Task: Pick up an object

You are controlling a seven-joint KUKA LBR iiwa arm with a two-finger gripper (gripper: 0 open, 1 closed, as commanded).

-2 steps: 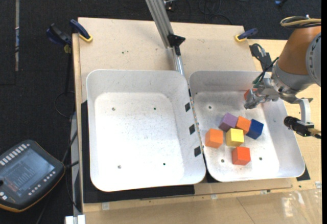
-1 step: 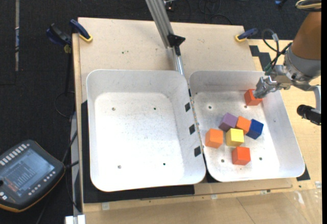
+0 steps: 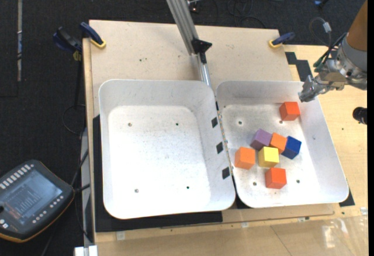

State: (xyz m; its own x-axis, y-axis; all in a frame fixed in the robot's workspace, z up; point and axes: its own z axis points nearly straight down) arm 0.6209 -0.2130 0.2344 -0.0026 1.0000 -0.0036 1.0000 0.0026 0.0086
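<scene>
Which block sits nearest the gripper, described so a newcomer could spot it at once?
Look in the right-hand white bin, toward its far right corner, just below the gripper. A lone red-orange block sits there. Unlike the other blocks, which bunch together around the yellow block mid-bin, it stands apart, touching nothing.

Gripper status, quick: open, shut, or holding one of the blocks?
Gripper: cannot be told from this view; no block seen in it. It hangs at the right bin's far right edge, near the red-orange block.

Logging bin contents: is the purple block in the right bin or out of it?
In. The purple block sits on the right bin floor, clustered with other blocks.
</scene>
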